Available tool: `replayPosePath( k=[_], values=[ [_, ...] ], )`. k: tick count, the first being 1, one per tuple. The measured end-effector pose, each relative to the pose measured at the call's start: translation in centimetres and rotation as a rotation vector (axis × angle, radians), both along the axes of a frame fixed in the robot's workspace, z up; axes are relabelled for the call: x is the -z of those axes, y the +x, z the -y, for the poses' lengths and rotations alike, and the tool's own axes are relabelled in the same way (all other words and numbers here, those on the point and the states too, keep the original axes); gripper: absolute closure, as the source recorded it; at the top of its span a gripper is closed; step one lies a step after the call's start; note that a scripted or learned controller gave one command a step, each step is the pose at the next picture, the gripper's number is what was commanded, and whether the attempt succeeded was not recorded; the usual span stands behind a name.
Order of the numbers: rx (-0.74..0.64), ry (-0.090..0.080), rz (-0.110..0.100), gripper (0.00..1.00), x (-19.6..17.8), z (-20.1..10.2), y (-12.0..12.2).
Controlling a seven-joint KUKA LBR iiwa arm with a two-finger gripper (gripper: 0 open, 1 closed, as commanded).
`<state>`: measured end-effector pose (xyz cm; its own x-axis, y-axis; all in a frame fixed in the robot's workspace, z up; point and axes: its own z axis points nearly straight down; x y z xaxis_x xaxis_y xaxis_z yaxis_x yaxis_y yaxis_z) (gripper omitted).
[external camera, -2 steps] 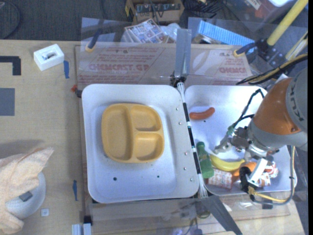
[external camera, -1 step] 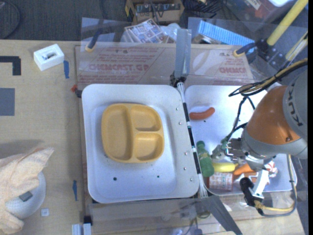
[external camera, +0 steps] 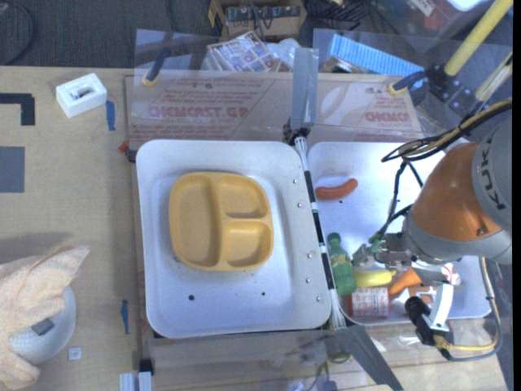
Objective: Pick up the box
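A small red and white package (external camera: 370, 302), the most box-like thing here, lies at the front edge of the right bin (external camera: 366, 165). Just behind it sit a yellow item (external camera: 373, 279), an orange carrot-like piece (external camera: 404, 283) and a green bottle (external camera: 338, 265). My gripper (external camera: 389, 253) hangs low over this cluster, directly above the yellow item and a little behind the package. The grey wrist body covers its tips. Nothing is visibly held.
An orange sausage (external camera: 336, 189) lies at the back of the right bin. The left bin (external camera: 155, 243) holds a yellow divided tray (external camera: 220, 220). The bin divider (external camera: 313, 218) runs close to the green bottle. The arm fills the right bin's right side.
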<state>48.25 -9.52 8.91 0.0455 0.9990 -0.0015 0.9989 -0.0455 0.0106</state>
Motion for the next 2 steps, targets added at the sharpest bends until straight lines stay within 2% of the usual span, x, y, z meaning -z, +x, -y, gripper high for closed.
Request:
replayPosePath(
  k=[1, 2],
  values=[
    [0.147, 0.003, 0.000, 0.00, 0.07, -0.19, -0.05],
    [0.094, 0.000, 0.002, 0.00, 0.06, -0.14, 0.03]
  ],
)
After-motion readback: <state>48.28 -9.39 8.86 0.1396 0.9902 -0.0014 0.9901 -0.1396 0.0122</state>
